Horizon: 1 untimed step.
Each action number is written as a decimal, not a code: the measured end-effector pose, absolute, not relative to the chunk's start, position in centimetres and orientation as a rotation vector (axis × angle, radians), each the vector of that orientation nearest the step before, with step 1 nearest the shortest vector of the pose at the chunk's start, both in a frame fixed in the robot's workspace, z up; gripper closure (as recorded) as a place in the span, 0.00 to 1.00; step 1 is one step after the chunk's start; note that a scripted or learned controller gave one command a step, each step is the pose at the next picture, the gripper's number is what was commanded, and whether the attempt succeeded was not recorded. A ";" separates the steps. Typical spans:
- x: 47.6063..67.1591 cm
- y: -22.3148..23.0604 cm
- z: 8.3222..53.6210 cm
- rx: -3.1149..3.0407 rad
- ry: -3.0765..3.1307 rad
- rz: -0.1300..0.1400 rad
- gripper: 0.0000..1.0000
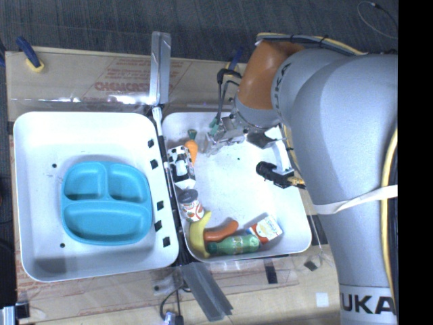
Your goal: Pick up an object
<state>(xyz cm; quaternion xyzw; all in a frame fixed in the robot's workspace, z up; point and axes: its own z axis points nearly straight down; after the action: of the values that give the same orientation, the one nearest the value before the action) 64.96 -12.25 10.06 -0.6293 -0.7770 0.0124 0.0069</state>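
While the pincer (220, 135) hangs low over the right bin's (298, 222) far left corner, whether it is spread or pressed together I cannot tell. Just beside it, what looks like a small carrot (193, 149) lies, long axis running front-to-back. A blue tray (106, 202) fills the left bin (34, 181).

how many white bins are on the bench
2. The left bin holds a blue divided tray. The right bin holds a cluster of small items along its left and lower edges, with the gripper over its upper part.
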 end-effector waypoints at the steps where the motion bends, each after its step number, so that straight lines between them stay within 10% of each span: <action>1: 65.0 -12.5 10.1 -1.972 -2.431 0.041 0.00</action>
<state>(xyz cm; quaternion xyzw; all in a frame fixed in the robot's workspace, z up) 64.97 -12.45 10.14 -0.6299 -0.7765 0.0132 0.0053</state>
